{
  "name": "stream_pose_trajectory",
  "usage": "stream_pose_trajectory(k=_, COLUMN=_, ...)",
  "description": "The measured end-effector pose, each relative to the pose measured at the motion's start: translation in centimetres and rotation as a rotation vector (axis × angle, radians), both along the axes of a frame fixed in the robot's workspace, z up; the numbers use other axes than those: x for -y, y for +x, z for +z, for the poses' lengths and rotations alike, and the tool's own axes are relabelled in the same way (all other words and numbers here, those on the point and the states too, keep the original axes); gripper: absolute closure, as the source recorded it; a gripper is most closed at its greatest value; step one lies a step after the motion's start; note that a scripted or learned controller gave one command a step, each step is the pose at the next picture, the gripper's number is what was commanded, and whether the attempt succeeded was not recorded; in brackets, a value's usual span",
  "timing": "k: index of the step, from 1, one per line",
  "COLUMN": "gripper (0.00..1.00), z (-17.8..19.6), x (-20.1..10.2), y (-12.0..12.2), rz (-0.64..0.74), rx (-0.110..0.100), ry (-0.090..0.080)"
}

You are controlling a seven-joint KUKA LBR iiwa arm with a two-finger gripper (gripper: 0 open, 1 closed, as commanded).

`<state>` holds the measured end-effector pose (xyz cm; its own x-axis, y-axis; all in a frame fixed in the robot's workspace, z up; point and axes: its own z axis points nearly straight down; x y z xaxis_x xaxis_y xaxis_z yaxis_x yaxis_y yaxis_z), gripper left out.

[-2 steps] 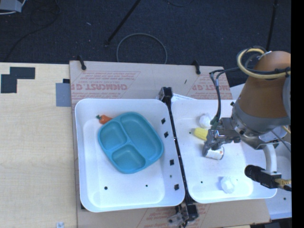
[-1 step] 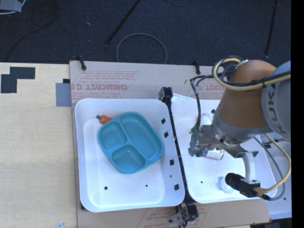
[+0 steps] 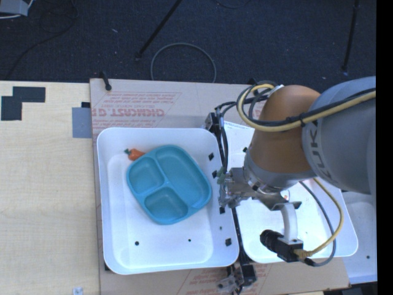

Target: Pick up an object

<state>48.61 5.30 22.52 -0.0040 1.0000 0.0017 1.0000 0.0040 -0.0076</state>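
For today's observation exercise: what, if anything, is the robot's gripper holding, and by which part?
It cannot be told. The gripper sits at the divide between the bins, hidden under the arm; the blue divided plate lies apart in the left bin.

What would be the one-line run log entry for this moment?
arm: above right bin | gripper: near divider, grasp not visible | blue divided plate: in left bin | small orange object: at plate's upper-left edge
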Motion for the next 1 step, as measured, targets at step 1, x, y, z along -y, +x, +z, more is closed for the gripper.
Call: stream_pose_trajectory(k=1, gripper=1.00, z=0.81, x=-5.76, y=-0.71, rz=0.001, rx=0.003, ry=-0.001)
